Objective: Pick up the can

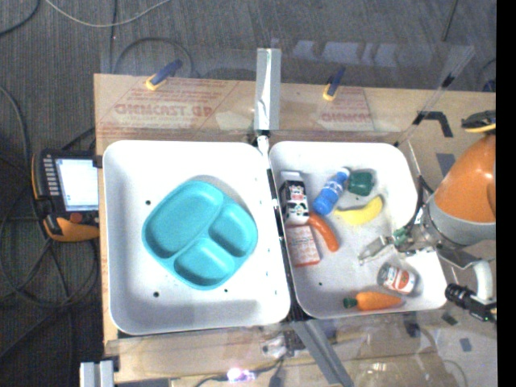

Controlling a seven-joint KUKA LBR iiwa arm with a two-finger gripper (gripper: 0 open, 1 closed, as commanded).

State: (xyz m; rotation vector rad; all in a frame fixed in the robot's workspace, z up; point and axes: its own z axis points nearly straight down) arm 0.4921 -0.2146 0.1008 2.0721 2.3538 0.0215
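My arm reaches in over the right-hand white bin [403,158], and I will place everything by the can [397,279], the thing I am meant to lift. The can lies on its side on the bin floor, silver with a red label. My tool [379,247] hangs just above and to the left of the can, apart from it, its two thin fingers spread wide and gripping nothing. Just below the can lies a carrot [372,301], nearly touching it. Up and to the left of the can sits a yellow banana [360,210], with a blue bottle [330,191] and a dark green object [362,181] beyond that. Further left of the can lie a small orange-red piece [323,232] and a tall carton [297,220] against the bin wall. Well away to the left, in the other bin [121,216], rests a turquoise divided plate [201,232]. I judge the risks this way: the can is round and lying down, so a finger landing off-centre could roll it toward the bin wall or against the carrot. The carrot is close enough that a finger might catch it too, giving a poor grip. My tool is also offset from the can, so closing here would grasp air.
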